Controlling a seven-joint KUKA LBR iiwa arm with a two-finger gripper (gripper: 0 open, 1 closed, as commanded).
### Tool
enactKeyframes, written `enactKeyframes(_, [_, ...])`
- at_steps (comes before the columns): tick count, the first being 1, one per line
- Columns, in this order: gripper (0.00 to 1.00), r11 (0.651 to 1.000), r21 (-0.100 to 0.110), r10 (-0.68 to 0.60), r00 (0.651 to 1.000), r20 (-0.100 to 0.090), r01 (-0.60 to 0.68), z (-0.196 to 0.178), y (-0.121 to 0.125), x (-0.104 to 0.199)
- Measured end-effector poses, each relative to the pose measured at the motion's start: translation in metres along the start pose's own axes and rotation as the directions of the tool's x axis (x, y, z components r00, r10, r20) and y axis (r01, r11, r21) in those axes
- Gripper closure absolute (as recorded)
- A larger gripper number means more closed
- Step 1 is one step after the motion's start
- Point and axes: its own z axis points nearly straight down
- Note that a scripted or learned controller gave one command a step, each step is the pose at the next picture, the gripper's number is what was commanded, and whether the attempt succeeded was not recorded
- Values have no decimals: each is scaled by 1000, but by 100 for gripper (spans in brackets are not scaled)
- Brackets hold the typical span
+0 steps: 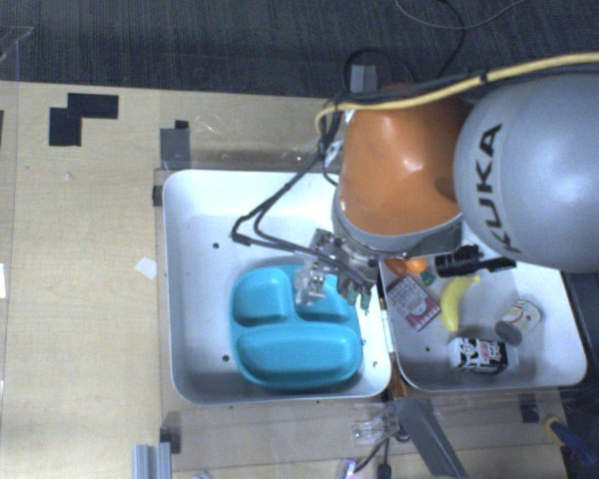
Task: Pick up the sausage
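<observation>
While the arm [459,178] hangs low over the seam between the two bins, I read the task as not yet done. The gripper [324,279] sits above the blue tray's [295,342] upper right compartment in the left bin [195,267], and I see nothing clamped in it. I cannot pick out a sausage with confidence; the arm hides much of both bins. In the right bin [569,362] lie a yellow piece [455,302], a card [411,300] and a small can [517,319]. Locating, grasping and lifting all remain, by my judgement.
</observation>
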Motion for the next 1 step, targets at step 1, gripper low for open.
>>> enactKeyframes(1, [100,953,0,-304,953,2,304,0,-27,7])
